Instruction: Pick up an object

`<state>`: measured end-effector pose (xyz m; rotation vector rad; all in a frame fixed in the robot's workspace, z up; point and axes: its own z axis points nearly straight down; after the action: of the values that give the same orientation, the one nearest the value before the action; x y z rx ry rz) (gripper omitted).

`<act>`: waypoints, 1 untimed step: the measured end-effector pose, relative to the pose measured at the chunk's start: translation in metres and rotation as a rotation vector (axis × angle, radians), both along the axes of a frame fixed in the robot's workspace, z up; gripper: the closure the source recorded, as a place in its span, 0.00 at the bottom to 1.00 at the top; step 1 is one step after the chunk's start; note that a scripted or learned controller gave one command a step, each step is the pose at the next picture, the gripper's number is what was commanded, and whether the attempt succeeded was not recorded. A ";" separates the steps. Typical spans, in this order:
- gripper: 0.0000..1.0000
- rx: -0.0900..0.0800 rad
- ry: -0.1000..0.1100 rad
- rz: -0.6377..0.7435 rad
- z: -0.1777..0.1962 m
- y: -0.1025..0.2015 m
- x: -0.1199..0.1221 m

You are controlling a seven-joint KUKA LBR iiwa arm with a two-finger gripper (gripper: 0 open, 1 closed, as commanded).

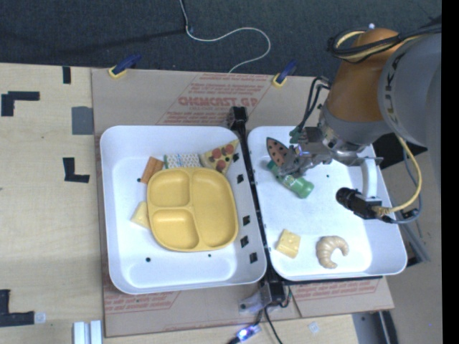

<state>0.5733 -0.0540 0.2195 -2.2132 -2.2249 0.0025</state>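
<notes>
My gripper (pixel 290 165) is low in the right bin (pixel 387 264), near its back left corner. It sits right over a small green object (pixel 298 185) that lies on the bin floor and pokes out below it. A brown, pointed object (pixel 275 147) lies just behind the gripper, touching or nearly touching it. A yellow cheese wedge (pixel 289 243) and a tan croissant (pixel 332 250) rest near the front wall of the same bin, well away from the gripper.
The left bin (pixel 122 264) holds a yellow divided plate (pixel 192 208), with an orange piece (pixel 151 169), a pizza slice (pixel 221 155) and other small items tucked behind it. A black divider (pixel 247 192) separates the bins. The arm's black fitting (pixel 356 201) hangs over the right bin.
</notes>
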 end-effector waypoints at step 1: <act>1.00 0.000 0.001 -0.001 -0.004 0.038 -0.024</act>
<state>0.5494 -0.0161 0.2154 -2.2139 -2.2233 0.0041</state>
